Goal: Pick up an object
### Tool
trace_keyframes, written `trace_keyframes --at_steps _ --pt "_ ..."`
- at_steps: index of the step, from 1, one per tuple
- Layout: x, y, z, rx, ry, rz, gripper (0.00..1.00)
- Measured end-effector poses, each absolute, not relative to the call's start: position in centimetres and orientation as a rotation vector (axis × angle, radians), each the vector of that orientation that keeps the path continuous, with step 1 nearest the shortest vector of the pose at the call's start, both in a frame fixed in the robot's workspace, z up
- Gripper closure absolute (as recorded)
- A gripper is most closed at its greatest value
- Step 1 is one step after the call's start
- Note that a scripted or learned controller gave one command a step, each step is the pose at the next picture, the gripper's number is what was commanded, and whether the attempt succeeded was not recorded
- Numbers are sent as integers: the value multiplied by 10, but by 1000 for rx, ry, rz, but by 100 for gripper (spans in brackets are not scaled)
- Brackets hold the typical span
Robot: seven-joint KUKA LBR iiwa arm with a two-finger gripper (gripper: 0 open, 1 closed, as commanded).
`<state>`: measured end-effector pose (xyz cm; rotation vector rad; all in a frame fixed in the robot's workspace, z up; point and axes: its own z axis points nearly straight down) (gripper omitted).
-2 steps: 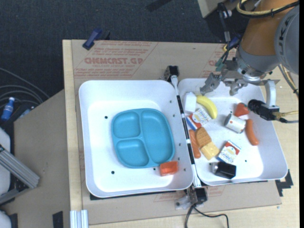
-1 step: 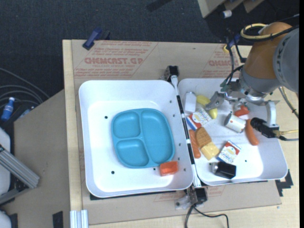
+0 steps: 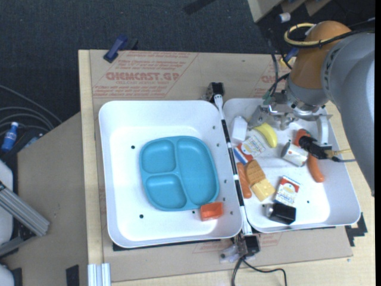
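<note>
My gripper [image 3: 275, 112] hangs over the far part of the right bin [image 3: 339, 201], just above a yellow banana-shaped piece [image 3: 266, 135]. Nothing shows between its fingers. Around the yellow piece lie a small white bottle [image 3: 239, 127] and a white labelled packet [image 3: 253, 145]. Nearer the front are a tan biscuit [image 3: 255, 171], a yellow wedge [image 3: 263, 190], an orange stick [image 3: 244, 182], a red-and-white box [image 3: 288, 189] and a black block [image 3: 281, 213]. An orange sausage [image 3: 316, 169] and a small white box [image 3: 293, 155] lie to the right.
The left bin [image 3: 116, 159] holds a blue divided plate [image 3: 178, 171] and an orange block [image 3: 211, 211] near its front right corner. The ridge between the two bins [image 3: 229, 154] runs beside the right bin's pile. The grey arm [image 3: 351, 70] covers that bin's far right corner.
</note>
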<state>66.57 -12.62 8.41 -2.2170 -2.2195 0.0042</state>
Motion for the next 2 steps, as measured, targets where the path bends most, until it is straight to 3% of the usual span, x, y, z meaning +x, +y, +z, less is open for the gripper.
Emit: trace_keyframes --at_steps 1,2 --pt "664 -126 94 -2211 -2217 14 100" --pt "614 -62 221 -2221 -2224 -4 100"
